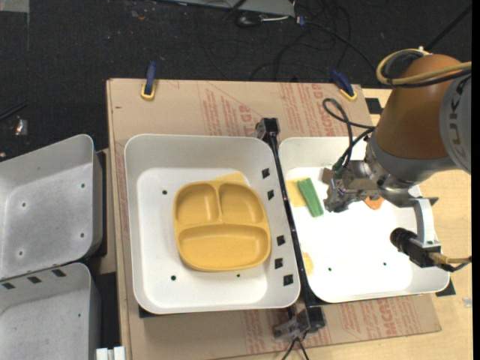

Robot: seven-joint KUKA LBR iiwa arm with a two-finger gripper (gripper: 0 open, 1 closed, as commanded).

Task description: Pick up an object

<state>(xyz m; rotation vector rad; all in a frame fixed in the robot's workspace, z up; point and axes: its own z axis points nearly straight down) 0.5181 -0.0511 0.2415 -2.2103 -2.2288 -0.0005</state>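
At the far left, off the bench (195, 100), lie two spare white trays (45, 201), one at nine o'clock and one at seven o'clock of the view; the bench itself is a brown board with red print, clipped at its twelve o'clock edge by two yellow-and-blue clamps (148, 88). On it sits the left bin (142, 201), and in the middle of that bin a yellow divided plate (222, 227) lies flat, two small wells toward twelve o'clock and one long well toward six; a pale yellow corner of something shows from under the plate at its twelve o'clock rim. A black strip with clips runs between the two bins. In the right bin (360, 276), a green block (309, 197) lies at about ten o'clock of the bin's floor, tilted, close to the divider; a small yellow bit (307, 262) rests against the bin's wall at eight o'clock. The claw (337, 199) is low over the bin just at three o'clock of the green block, near it but not around it; whether it is released or clenched I cannot tell; an orange piece (373, 202) peeks out at the claw's three o'clock side, partly hidden by the arm (420, 118).
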